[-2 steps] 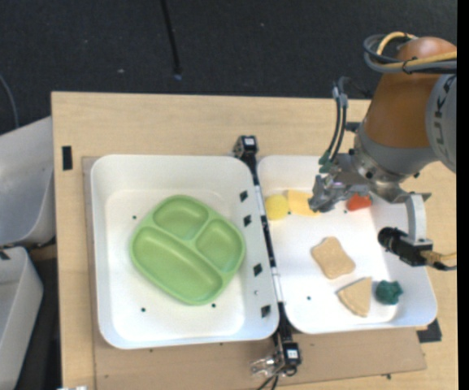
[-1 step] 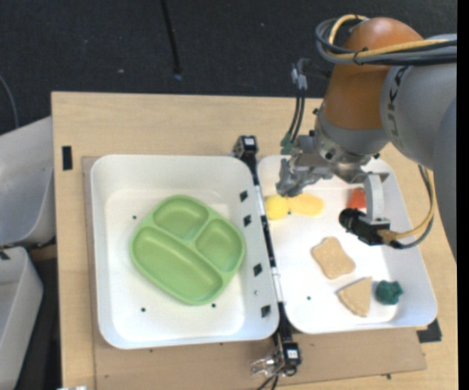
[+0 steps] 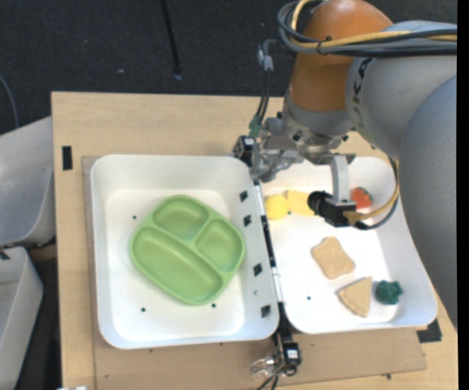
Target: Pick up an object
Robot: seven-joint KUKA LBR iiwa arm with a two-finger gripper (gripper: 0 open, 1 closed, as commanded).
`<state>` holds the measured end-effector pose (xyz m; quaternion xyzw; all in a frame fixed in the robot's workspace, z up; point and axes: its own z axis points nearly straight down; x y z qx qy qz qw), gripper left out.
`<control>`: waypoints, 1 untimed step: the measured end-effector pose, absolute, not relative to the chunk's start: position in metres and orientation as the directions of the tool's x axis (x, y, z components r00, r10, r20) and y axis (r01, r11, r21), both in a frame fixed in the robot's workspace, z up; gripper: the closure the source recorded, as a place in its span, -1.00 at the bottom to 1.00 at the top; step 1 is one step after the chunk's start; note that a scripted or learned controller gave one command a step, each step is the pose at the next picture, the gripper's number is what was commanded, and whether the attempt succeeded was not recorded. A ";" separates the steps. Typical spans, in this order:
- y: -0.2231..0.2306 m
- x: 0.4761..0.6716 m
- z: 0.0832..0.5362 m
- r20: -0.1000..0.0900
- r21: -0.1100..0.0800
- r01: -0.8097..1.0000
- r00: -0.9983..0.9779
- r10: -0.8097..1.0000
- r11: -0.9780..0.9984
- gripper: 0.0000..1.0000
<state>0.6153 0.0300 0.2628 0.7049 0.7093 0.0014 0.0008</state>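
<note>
Yellow toy [image 3: 278, 208] lies in the right bin [image 3: 380, 319] below the fingers [image 3: 287, 165]; their opening cannot be told

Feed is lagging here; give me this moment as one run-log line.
arm over right bin | tool near yellow item | grip unconfirmed | green plate in left bin

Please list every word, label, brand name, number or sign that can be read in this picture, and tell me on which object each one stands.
There is no readable text.
Green divided plate in the left bin: plain, no marks.
Two bread pieces and the yellow item in the right bin: no labels.
Arm with the orange band and end effector: no legible brand or number; any marking is too small to read.
</note>
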 end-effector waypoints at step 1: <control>0.078 0.648 0.258 0.001 0.003 1.000 -0.007 1.000 0.007 1.00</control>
